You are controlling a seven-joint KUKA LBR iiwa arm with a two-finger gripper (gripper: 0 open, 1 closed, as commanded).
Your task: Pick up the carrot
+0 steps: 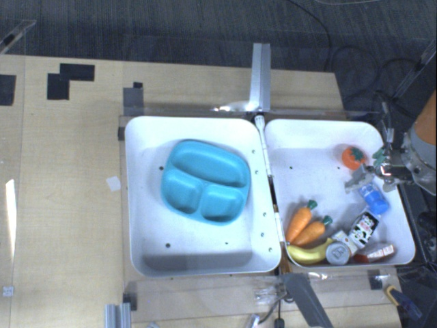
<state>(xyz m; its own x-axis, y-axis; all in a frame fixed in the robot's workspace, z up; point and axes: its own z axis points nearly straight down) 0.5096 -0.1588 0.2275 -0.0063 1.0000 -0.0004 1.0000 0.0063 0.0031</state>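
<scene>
Carrot point(299, 222) lies untouched at the near side of the right bin point(307, 139), beside a banana point(307, 253), while the hand point(379, 171), its spread not clear enough to tell, hangs well apart at the bin's right edge, so the pick is not yet begun.

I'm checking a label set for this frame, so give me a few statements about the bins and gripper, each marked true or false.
1. The blue tray lies in the left bin. True.
2. The carrots lie in the left bin. False: they lie in the right bin, near its front edge.
3. A banana lies just in front of the carrots. True.
4. The gripper is over the carrots. False: it is at the right bin's right side, near the blue bottle.
5. The tomato sits in the blue tray. False: it is in the right bin, near the gripper.
</scene>
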